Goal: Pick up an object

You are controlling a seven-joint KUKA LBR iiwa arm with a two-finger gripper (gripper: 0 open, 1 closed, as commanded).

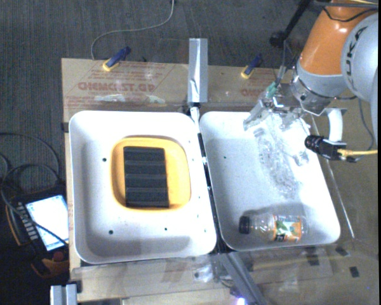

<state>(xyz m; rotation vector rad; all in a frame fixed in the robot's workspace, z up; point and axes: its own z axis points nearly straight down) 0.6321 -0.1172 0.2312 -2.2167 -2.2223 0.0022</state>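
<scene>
**Gripper over the right bin, bottle down in the corner**

The gripper hangs over the far end of the right bin, fingers spread apart, nothing between them. The plastic bottle lies on its side at the near end of that bin, well apart from the gripper. Over in the left bin sits a yellow tray with a dark ridged insert.

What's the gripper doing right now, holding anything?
Gripper: over the right bin's far end; whether it is open or shut cannot be told, nothing seen held; the bottle lies apart.
</scene>
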